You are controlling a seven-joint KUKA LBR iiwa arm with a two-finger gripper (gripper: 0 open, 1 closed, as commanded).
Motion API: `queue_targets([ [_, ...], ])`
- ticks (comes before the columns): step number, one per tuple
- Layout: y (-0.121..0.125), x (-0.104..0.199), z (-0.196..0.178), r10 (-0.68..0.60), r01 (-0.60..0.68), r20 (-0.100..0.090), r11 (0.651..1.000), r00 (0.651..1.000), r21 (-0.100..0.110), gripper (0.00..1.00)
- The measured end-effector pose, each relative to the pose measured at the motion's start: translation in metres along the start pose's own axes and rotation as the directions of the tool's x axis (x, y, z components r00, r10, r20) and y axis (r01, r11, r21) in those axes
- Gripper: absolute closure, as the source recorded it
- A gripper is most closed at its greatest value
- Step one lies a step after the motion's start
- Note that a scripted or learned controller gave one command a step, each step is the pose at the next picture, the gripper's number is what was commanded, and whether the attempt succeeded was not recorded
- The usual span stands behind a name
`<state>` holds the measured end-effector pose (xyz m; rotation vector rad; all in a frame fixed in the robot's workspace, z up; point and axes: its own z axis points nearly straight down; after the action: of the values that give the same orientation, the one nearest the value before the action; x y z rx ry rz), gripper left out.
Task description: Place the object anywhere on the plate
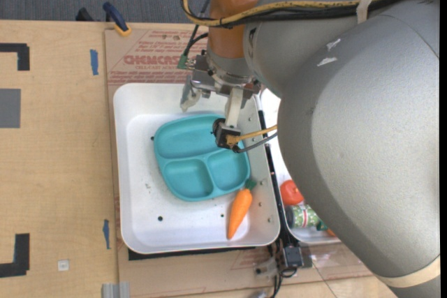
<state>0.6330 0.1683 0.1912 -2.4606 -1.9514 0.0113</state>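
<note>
You had the gripper (209,102) hanging over the far edge of the teal plate (199,165), which lay in the left bin (133,164). From this slanted view you could not tell the tool's state, and nothing showed in its grasp. The toy carrot (239,213), likely the object to place, lay on the bin floor just beside the plate's near-right corner, leaf end toward it. Judged from that, the placing was not yet done.
</note>
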Motion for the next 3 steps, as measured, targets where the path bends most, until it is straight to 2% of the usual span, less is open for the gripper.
queue_targets([
  [1,0.0,0.0,-0.001,0.0,0.0,0.001,1.0,1.0,-0.001,0.0],
  [2,0.0,0.002,-0.008,-0.008,0.008,0.006,1.0,1.0,-0.001,1.0],
  [3,0.034,0.001,-0.108,0.335,-0.335,-0.005,0.942,0.942,-0.007,1.0],
])
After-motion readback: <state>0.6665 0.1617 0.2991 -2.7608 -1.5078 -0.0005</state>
